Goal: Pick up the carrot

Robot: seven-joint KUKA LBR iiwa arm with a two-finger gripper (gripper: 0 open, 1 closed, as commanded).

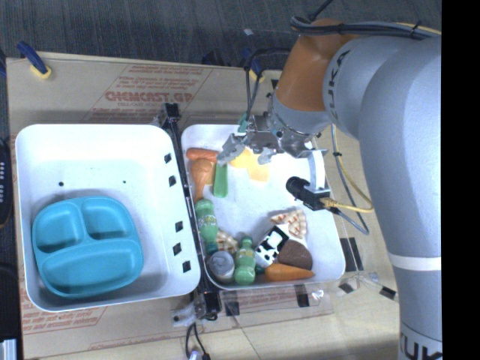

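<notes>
Nearest to me, along the front edge of the right bin [330, 235], the carrot [288, 273] lies flat on its side, tip pointing right, well apart from the pincer. Just behind it sits a dark brown rounded lump [294, 256] touching a black-and-white patterned toy [269, 246], and to the left of those stand a green bottle [244, 265] and a small metal can [220, 265], crowded against the bin's near left corner. A little further back, a pale waffle-patterned piece [292, 221] rests near the bin's right side, and another green bottle [206, 223] lies along the left wall. In the left bin [90, 148], a blue divided tray [87, 244] takes up the near half. Further in, an orange food piece [201, 172] lies by the right bin's left wall, with a green stick-shaped thing [220, 178] upright beside it and a yellow slab [256, 169] just to its right. The pincer [259, 145] hangs over the far part of the right bin, above that yellow slab, and whether it is clenched or released I cannot tell. Behind it rises the grey arm [390, 126] with its orange band, over the cardboard-covered bench [150, 88].
</notes>
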